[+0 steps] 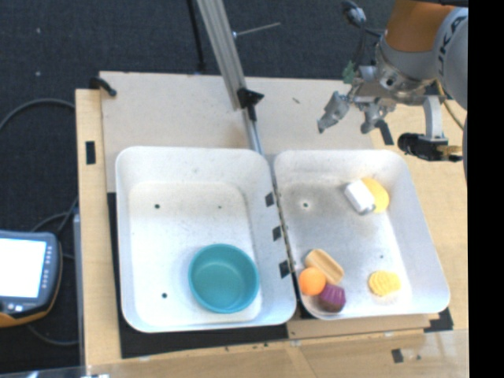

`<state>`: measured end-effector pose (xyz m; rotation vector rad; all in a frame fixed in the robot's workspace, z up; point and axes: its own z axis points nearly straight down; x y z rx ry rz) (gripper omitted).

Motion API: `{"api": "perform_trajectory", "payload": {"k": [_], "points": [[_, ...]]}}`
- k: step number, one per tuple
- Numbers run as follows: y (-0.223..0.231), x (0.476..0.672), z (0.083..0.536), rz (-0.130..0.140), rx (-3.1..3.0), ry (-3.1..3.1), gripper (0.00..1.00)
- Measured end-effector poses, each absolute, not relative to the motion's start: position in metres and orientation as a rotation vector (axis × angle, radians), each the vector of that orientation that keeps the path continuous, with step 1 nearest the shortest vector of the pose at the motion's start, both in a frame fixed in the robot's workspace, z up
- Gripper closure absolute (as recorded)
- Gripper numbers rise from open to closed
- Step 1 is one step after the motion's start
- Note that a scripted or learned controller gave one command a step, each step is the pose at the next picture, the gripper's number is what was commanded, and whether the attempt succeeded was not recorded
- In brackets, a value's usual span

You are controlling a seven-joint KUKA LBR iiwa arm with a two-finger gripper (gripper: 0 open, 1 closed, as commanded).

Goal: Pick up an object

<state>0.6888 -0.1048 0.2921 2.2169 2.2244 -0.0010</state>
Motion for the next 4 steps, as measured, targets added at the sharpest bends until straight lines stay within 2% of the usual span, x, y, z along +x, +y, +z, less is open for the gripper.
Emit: {"api": "perform_trajectory", "payload": {"k": [1, 2, 4], "points": [[-0.105, 0.689, 0.292, -0.003, 2.216, 2.224, 0.0], [-0.104, 0.688, 0.229, -0.008, 2.222, 2.224, 0.0], [-0.105, 0.687, 0.143, -0.007, 2.22, 2.225, 0.0]]}}
